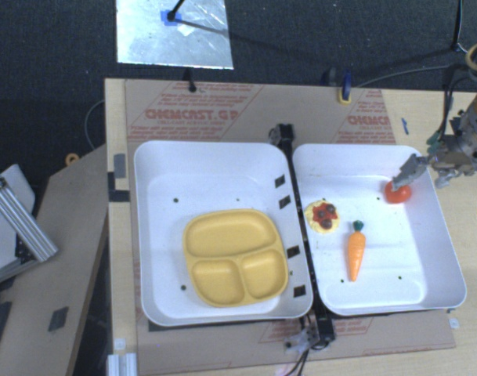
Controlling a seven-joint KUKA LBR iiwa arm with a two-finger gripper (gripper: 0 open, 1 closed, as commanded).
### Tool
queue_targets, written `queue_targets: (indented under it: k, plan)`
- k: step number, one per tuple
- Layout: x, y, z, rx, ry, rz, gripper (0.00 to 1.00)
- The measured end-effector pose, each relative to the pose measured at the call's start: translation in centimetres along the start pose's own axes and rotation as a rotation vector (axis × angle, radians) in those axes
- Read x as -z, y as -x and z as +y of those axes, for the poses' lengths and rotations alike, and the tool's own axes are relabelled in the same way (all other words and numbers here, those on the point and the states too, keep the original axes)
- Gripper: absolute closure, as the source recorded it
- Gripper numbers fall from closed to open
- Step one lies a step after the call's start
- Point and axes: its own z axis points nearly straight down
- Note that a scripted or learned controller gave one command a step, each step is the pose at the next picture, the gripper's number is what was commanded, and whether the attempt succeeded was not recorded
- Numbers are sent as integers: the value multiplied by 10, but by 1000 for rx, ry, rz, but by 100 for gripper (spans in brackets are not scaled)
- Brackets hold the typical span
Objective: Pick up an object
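Observation:
A small red round object (399, 193), like a toy tomato, lies near the far right wall of the right bin (426, 288). My gripper (406, 177) reaches in from the right and its tip sits right at the top of the red object, touching or almost touching it. An orange toy carrot (355, 251) with a green top lies in the middle of the same bin. A small yellow round piece with red and dark toppings (323, 215) rests near that bin's left wall. A yellow three-compartment plate (235, 255) lies in the left bin (160, 210).
A black divider with clips (294, 210) runs between the two bins. Cables (426, 57) trail over the bench behind the right bin. A shiny metal sheet (174, 22) lies on the dark floor beyond the bench.

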Motion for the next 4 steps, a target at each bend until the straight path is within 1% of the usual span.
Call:
queue_targets:
  k: [1, 2, 3, 4]
  plan:
    - [7, -1, 2, 3, 12, -3, 0]
    - [-50, 4, -5, 1, 8, -2, 0]
    - [-93, 1, -7, 1, 9, -1, 0]
    - [-145, 4, -16, 0, 9, -1, 0]
